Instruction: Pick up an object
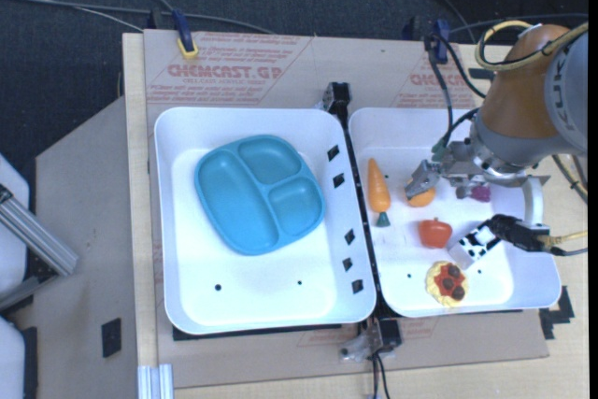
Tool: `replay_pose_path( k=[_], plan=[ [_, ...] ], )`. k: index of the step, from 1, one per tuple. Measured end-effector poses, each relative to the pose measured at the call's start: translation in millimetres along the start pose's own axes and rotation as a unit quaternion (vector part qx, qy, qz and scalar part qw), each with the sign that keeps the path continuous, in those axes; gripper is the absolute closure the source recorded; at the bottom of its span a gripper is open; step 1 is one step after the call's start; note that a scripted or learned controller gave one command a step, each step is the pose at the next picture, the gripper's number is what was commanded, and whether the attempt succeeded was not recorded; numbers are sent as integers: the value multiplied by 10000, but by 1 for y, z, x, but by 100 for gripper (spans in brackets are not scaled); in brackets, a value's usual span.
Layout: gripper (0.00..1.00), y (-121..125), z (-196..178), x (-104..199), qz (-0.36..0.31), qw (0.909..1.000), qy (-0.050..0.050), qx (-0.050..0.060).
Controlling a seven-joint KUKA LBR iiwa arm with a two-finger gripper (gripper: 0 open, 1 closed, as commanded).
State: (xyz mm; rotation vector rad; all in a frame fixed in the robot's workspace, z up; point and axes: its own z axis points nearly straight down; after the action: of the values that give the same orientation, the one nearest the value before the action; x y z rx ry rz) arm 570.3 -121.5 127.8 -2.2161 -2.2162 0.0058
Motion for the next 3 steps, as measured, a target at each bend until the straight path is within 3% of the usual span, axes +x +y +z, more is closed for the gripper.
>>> replay_pose_path(
  k=[1,2,3],
  plan=[
    [0,0,45,1,1,10000,-1,-12],
    [100,1,32,1,4,10000,-4,-39],
    [100,4,-33,3,-6,10000,-18,-74]
  ],
)
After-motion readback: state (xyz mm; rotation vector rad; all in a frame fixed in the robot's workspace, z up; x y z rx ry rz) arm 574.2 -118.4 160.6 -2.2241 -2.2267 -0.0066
